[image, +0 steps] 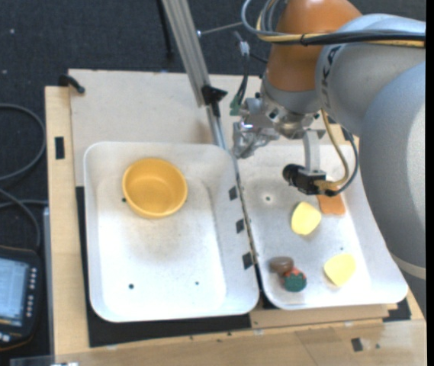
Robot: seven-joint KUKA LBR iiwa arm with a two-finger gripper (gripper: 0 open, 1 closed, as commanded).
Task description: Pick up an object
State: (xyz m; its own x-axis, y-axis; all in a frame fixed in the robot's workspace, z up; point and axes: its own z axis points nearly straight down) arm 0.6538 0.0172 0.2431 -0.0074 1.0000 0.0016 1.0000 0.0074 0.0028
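Arm: the grey arm with its orange band (308, 21) is seen reaching in from the right, its wrist held over the upper part of the right bin.
Gripper: the gripper (245, 142) is seen at the upper left corner of the right bin, close to the divide between the two bins; how far it is open cannot be told, as its tips are small and blurred against the bin rim. Nothing is seen held in it.
Left bin: the left bin (163, 280) is seen on the table (125, 105); a yellow bowl (154, 187) is found upright in its upper half, well apart from the gripper and to its lower left.
Right bin: the right bin (369, 280) is seen just beside the left bin, their inner rims touching or nearly so.
Pale yellow piece: a pale yellow piece (306, 219) is noted near the bin's middle, below and to the right of the gripper.
Orange piece: an orange piece (332, 203) is noted just beside the pale yellow piece, on its upper right, partly under a black fitting.
Second yellow piece: a second yellow piece (340, 269) is noted near the bin's lower right.
Brown object: a brown object (281, 264) is noted near the lower rim, touching a green and red object (294, 280).
Separation: all objects in the right bin are recorded as apart from the gripper.
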